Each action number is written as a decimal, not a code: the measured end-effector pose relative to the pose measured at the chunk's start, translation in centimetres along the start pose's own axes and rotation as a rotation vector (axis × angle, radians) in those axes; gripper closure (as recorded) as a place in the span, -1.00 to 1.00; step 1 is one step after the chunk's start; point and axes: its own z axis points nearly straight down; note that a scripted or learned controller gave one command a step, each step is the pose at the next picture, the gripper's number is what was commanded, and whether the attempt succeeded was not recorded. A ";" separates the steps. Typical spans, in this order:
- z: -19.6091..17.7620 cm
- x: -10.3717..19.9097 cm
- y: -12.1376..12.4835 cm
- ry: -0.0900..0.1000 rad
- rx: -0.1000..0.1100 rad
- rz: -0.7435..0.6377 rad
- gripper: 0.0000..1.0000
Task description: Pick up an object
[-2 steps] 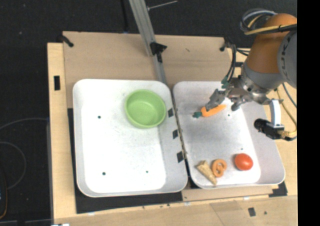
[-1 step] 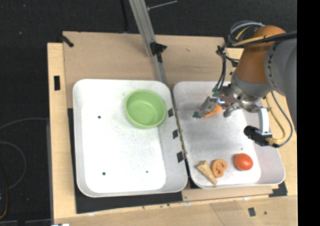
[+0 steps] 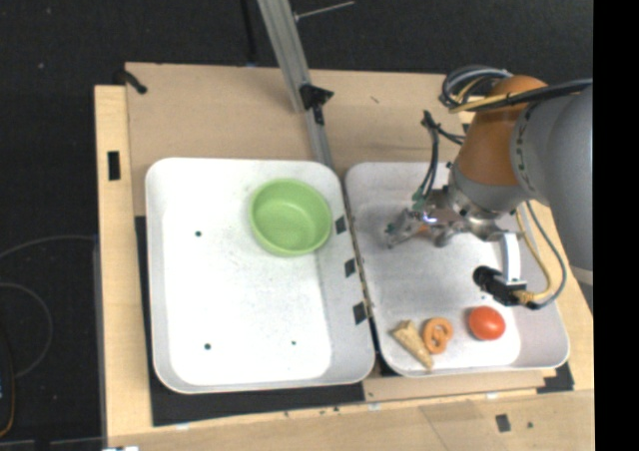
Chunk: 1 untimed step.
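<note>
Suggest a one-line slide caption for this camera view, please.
Gripper low over the right bin, apart from the red ball; green bowl in the left bin.

The green plastic bowl [image 3: 291, 217] sits at one o'clock in the left white bin [image 3: 190, 289]; the red ball [image 3: 486, 323], orange ring [image 3: 437, 334] and tan wedge [image 3: 410, 340] line the right white bin's [image 3: 399, 279] six-o'clock edge.

tan bench [image 3: 220, 115] — two white bins on it, left bin [image 3: 180, 269], right bin [image 3: 419, 284]
</note>
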 end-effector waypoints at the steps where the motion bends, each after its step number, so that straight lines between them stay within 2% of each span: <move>1: -1.4 -0.1 0.2 0.001 -0.007 0.004 1.00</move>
